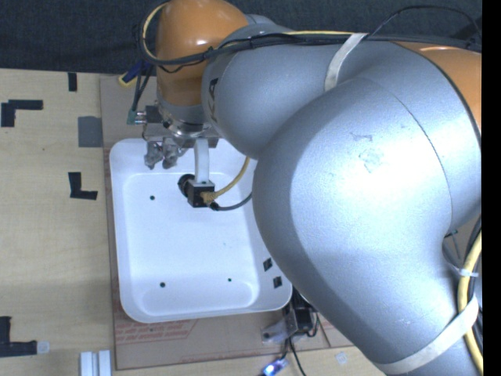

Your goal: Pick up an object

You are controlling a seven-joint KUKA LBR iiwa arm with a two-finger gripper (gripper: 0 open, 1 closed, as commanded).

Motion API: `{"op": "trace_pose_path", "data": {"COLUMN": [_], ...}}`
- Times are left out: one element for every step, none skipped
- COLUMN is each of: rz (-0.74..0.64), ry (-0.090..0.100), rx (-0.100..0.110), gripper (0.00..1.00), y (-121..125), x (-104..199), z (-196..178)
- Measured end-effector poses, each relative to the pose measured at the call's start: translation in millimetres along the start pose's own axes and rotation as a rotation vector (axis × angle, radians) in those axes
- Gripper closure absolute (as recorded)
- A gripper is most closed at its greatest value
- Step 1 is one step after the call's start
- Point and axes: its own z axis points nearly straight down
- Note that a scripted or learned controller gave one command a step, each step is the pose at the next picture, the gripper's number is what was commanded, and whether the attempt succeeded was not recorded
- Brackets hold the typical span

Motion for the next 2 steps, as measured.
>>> {"op": "trace_pose_path", "data": {"rz": [0.011, -0.002], "ry": [0.003, 0.003], "rx": [-0.017, 0.004], "gripper": [1.00, 1.00], "y": [26, 15], "x": [-88, -21], "z": [-136, -79]}}
